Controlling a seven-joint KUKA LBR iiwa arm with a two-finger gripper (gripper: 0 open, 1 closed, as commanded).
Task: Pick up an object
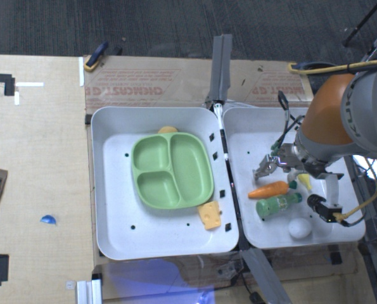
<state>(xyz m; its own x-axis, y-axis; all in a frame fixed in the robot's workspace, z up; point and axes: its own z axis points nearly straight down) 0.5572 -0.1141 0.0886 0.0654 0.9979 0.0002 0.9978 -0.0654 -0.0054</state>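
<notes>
Your gripper (265, 169) hangs low in the right bin (239, 144), fingers spread and holding nothing — the carrot (268, 190) lies just below them, touching the green bottle (278, 203). Watch this: close now and you may pinch air, or nudge the carrot against the bottle so both roll toward the white ball (299, 228).

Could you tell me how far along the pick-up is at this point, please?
Done: the arm has reached into the right bin, its hand low just above the carrot. In hand: nothing visible. Left: grasping and lifting; carrot, green bottle and white ball lie on the floor.
</notes>
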